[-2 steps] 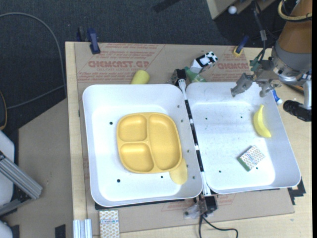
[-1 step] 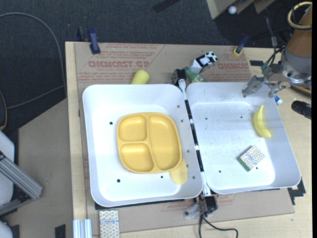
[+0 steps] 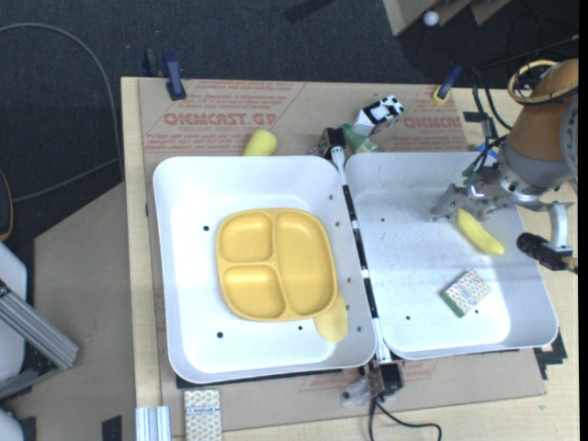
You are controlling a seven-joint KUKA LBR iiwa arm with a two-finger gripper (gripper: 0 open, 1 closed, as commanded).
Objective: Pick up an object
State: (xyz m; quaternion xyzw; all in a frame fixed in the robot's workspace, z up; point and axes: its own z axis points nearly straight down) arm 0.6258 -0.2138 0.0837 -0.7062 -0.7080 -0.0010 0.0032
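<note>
The gripper [image 3: 470,200] is down low in the right bin [image 3: 404,283], right at the top end of a yellow banana [image 3: 480,231]. The fingers [image 3: 447,204] look spread, with the banana's upper end just under them. I cannot tell if they touch it. The banana lies flat on the bin floor, so it is not picked up yet. I think the squeeze and the lift are both left to do. Its long way runs on a slant, from upper left down to lower right, and the far tip points at the bin's right side.
</note>
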